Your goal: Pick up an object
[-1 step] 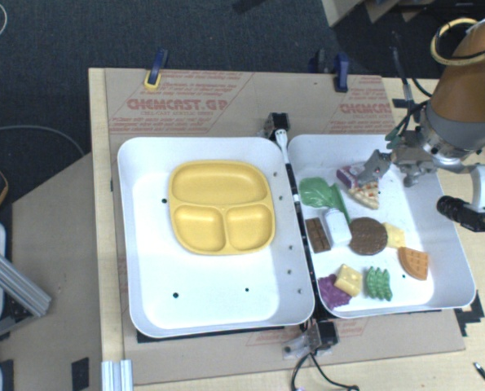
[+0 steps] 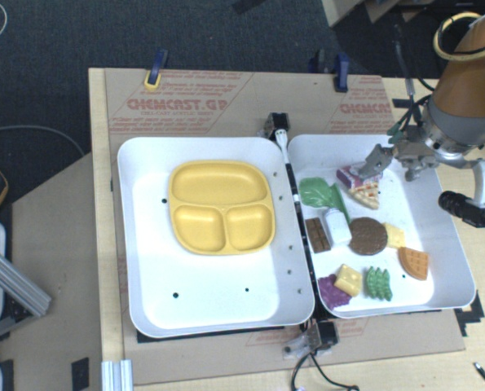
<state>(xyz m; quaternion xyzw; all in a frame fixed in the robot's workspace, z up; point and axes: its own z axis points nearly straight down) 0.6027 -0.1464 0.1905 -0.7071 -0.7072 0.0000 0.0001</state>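
Note:
The right bin [image 2: 458, 259] holds several toy foods: a green leaf [image 2: 319, 192], a purple piece [image 2: 348, 175], a pizza slice [image 2: 364, 195], a brown bar [image 2: 317, 233], a round brown patty [image 2: 368, 236], an orange waffle [image 2: 415, 262], a yellow block [image 2: 348, 279], a purple cluster [image 2: 331, 292] and a green piece [image 2: 377, 283]. My gripper [image 2: 379, 160] hangs over the far part of this bin. It is just right of and above the purple piece and the pizza slice. Nothing shows as held in it.
The left bin [image 2: 144, 259] carries a yellow divided plate [image 2: 222, 204]. A dark divider rail [image 2: 291, 194] runs between the bins. Clamps [image 2: 153, 76] sit on the cardboard's far edge. The arm's orange band [image 2: 466, 80] stands at the right, above the bin's far corner.

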